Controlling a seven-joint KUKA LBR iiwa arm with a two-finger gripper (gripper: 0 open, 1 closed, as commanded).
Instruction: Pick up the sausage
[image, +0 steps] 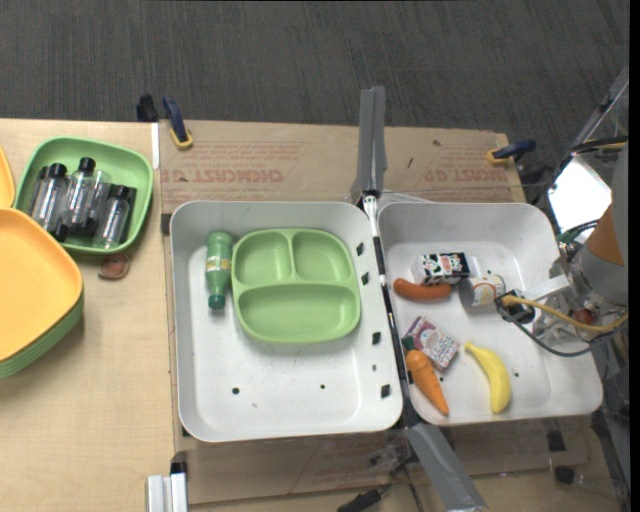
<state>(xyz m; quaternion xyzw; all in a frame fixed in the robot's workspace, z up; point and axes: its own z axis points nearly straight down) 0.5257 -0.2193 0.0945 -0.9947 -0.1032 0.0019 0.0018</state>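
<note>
In the right bin (530, 225) the sausage (424, 291) lies near the left wall, red-brown, its right end touching the grey gripper (478, 292), which sits low in the bin just beside it. Whether the fingers are spread or pressed together I cannot tell; nothing shows between them. Just above the sausage lies a small carton (443, 265) with a black-and-white cow pattern; its print is too small to read. Below the sausage are a pink-and-white packet (433, 345) with lettering I cannot make out, a carrot (426, 381) touching the packet's lower left, and a banana (493, 376) to the right, apart from both. Black and yellow cables (550, 318) trail from the gripper to the arm (603, 255), which is cut off by the right edge, only a bit of orange and grey showing.

In the left bin (280, 400) a green divided tray (296, 285) sits with a green bottle (218, 268) lying just beside its left side. The cardboard (260, 165) under the bins carries reversed printing that I cannot read with certainty. On the wooden surface (80, 430) to the left, a green dish (45, 160) holds small dark-capped bottles (82, 203), and a stack of orange plates (35, 290) is cut off by the left edge.
</note>
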